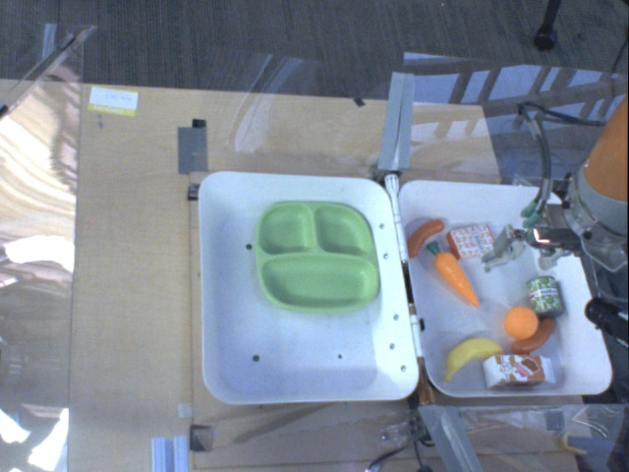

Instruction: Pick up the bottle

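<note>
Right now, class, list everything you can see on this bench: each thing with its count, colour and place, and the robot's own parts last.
Bins: 2, white, side by side; left bin, right bin.
Divided plate: 1, green, in the left bin.
Sausage: 1, red-orange, right bin, upper left.
Carrot: 1, orange, right bin, below the sausage.
Small carton: 1, red and white, right bin, top middle.
Can: 1, green label, right bin, right side; could be the bottle, too small to tell.
Orange: 1, orange, just below the can.
Banana: 1, yellow, right bin, lower middle.
Packet: 1, red and white, right bin, bottom edge.
Gripper: 1, grey metal, over the right bin, near the carton.
</note>
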Available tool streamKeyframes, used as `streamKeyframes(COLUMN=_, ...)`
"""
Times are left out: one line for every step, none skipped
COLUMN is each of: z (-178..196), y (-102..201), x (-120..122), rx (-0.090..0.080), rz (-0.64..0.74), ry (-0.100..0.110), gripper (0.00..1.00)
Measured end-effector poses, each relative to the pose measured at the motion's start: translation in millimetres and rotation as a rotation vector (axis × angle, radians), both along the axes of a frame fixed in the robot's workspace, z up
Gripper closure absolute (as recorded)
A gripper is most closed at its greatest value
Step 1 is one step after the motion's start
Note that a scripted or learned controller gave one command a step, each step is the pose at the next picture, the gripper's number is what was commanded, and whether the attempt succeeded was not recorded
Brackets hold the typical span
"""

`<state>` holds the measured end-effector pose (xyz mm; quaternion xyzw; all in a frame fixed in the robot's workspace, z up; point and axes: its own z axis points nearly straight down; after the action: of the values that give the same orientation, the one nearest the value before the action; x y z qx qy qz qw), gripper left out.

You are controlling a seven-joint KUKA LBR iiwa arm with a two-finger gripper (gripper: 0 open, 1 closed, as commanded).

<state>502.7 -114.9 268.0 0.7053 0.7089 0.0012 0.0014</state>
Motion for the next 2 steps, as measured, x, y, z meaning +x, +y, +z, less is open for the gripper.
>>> streamKeyframes(z=-115, y=-91, x=10, rx=-0.001, rz=0.048, ry=0.001, gripper=0.00)
streamKeyframes(z=-181, y=-90, x=77, rx=-0.002, rz=0.051, ry=-0.005, gripper=0.00)
